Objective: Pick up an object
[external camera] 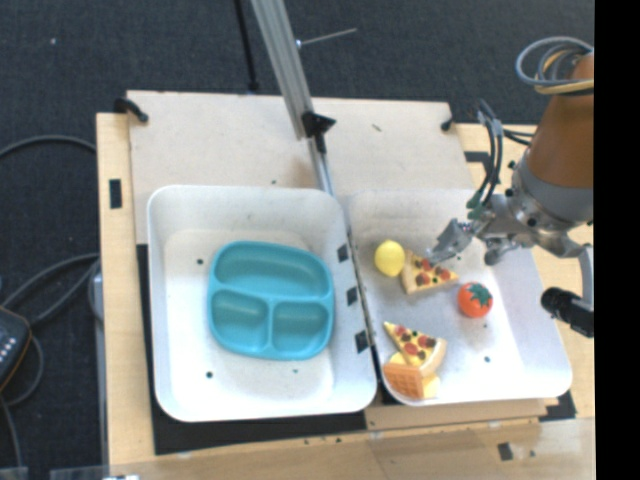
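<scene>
Dark carpet surrounds the wooden bench [200, 138] bearing two white bins. Largest in the right bin [520, 353], a pizza slice [415, 358] points up-left; another slice [428, 274] lies crosswise beside the gripper [450, 243], whose fingers spread open, holding nothing.

glossy blue plastic tray [270, 299], matt white bins [175, 268], pale wooden bench [380, 133], brushed metal pole [283, 48].

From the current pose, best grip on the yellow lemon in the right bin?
Probably straight down from above, jaws across the lemon's middle. It is small and rounded, so the widest part gives the firmest hold. The bin divider lies on one side and a pizza slice on the other, so line the jaws up along the free near-far axis.
</scene>
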{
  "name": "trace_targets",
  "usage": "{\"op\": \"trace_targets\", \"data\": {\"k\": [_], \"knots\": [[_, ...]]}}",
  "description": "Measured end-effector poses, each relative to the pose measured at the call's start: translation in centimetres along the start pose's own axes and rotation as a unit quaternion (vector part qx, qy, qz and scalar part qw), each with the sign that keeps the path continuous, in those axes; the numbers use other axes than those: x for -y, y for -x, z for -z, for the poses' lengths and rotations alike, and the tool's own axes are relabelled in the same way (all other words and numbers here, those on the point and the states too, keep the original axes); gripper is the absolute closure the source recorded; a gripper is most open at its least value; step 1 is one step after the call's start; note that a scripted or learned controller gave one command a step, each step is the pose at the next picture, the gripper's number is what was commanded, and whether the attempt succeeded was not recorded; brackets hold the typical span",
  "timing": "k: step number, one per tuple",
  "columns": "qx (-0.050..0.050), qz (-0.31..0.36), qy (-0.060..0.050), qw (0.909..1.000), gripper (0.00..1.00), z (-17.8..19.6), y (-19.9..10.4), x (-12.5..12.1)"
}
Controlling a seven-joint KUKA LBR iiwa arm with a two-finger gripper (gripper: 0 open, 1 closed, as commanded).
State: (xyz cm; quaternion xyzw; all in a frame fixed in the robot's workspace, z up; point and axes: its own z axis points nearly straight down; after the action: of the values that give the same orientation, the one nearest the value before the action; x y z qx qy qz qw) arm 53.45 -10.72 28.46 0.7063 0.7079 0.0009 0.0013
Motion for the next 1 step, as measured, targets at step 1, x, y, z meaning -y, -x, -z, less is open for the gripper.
{"op": "trace_targets", "data": {"k": [1], "knots": [[0.0, -0.001, 0.0, 1.0, 0.0, 0.0, 0.01, 0.0]]}}
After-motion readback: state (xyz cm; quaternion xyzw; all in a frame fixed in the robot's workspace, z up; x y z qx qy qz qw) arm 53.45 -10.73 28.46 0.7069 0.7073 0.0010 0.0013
